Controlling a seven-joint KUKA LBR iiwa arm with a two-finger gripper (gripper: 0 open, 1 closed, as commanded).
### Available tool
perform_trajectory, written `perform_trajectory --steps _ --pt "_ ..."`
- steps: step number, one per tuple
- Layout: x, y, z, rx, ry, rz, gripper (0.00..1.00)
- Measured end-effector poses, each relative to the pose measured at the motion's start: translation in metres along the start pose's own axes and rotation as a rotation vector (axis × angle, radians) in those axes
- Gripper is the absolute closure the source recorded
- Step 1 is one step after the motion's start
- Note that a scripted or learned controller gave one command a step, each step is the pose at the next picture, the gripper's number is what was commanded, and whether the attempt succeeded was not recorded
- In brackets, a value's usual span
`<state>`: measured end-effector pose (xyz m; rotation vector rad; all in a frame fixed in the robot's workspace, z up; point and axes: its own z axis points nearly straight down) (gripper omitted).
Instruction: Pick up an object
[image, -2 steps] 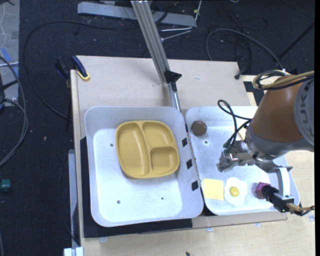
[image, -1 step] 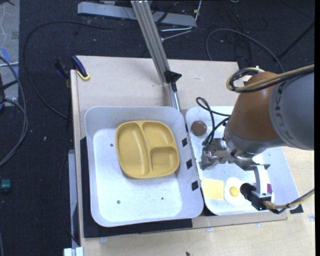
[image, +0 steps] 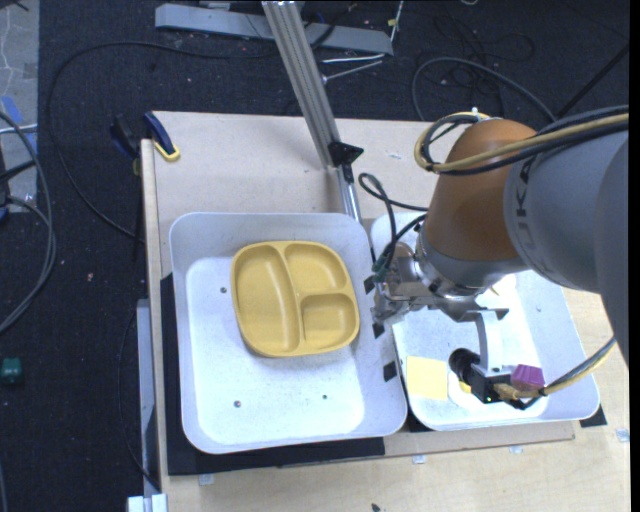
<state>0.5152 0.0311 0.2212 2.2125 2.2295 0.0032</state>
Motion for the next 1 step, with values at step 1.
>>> perform_trajectory --steps 1 --pt "0.0505 0.0127 -0.0164 0.000 0.000 0.001 1.00"
